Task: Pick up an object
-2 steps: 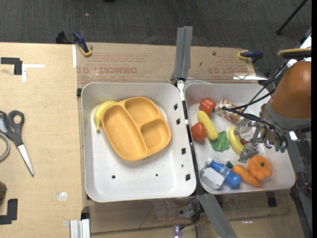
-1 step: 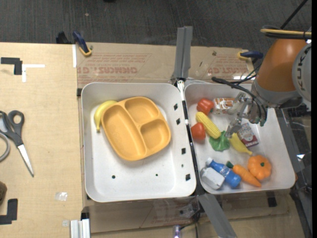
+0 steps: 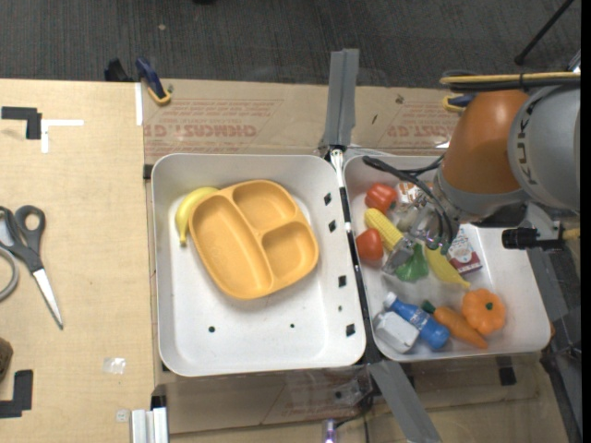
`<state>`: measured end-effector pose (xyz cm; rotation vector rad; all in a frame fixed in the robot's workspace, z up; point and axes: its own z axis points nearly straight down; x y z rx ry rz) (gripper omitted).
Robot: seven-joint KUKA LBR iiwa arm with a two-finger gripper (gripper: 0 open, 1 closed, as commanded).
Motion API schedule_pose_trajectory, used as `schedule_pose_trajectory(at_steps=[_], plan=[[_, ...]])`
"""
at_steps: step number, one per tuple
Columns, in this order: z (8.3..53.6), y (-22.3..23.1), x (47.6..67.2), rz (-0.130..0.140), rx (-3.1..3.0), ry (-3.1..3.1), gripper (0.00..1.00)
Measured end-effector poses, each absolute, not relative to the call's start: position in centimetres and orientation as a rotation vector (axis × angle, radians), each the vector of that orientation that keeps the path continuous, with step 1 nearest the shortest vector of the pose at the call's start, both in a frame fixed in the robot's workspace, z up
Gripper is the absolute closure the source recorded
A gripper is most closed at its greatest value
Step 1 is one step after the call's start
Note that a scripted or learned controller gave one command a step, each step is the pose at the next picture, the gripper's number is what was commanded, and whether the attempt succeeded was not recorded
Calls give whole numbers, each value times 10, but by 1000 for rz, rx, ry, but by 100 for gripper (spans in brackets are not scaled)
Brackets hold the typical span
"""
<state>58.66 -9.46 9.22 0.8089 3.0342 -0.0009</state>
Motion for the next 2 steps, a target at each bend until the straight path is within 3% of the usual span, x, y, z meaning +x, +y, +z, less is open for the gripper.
schedule_pose_trajectory(at_steps=[1,2], plan=[[92,-99,550,-1,730,3054,0],[93,-100,600,0,826,3026,0]])
